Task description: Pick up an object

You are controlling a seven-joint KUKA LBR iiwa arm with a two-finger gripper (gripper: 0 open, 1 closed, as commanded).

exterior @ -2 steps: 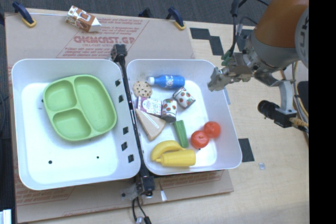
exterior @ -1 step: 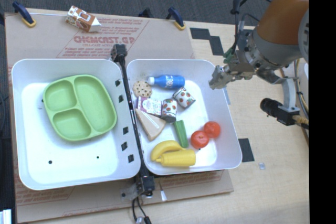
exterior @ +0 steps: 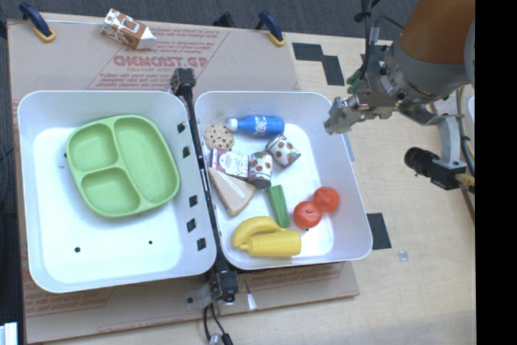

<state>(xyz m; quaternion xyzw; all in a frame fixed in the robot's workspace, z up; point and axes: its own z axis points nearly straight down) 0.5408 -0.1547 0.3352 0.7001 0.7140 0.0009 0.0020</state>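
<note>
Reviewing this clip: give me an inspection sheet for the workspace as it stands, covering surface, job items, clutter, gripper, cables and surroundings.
Surface: pale bench with cardboard sheet under two white bins.
Left bin: holds a green divided plate.
Right bin: holds a blue bottle, cookie, two small patterned cartons, cheese wedge, green stick, two tomatoes, banana and yellow block.
Clutter: small carton lying on the cardboard behind the bins.
Gripper: over the right bin's far right edge, nothing seen between its fingers; finger state unclear.
Cables: black lead at the front between the bins.
Surroundings: blue and yellow clamps on the cardboard; dark carpet behind.
</note>
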